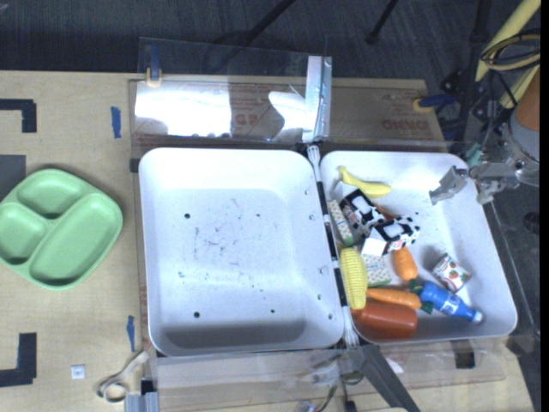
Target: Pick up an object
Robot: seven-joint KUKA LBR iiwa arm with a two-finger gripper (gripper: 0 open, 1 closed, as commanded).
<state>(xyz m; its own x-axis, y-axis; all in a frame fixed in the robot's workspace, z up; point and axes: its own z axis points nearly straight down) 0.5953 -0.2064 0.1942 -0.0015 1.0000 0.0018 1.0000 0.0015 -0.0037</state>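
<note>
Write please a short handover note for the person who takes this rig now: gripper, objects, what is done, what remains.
Gripper: above the right bin's far right corner, nothing visible between its fingers.
Objects: all in the right bin, piled toward its left and near sides: banana, corn cob, carrot, blue bottle, small can.
Left bin: no objects.
Done: nothing picked yet.
Left: descend, grasp one object, lift.

Left bin (171,178) open — right bin (497,256) cluttered

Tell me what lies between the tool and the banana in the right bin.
In the camera view, bare white bin floor separates the tool, at the right bin's upper right, from the banana. No object sits on that stretch.
</note>
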